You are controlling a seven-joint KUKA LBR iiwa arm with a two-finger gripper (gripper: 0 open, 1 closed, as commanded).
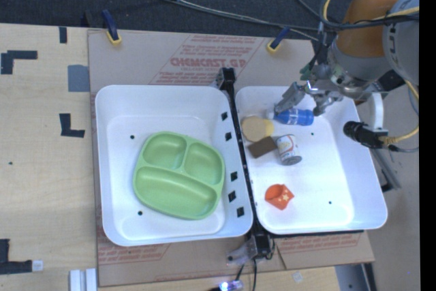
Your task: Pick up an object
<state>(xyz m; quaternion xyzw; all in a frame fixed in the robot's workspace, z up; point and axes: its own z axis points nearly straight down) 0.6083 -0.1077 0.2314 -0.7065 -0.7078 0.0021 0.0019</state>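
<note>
From my screen the gripper [304,100] sits at about one o'clock over the right bin [354,180], its fingers spread apart with nothing between them, just above a blue bottle [298,118] lying on its side. Near the bottle at seven o'clock lie a tan round piece [256,127], a brown block [261,147] and a small can [288,150], with an orange object [278,195] well apart at six. I see a green divided plate [180,175] in the left bin [116,112].
</note>
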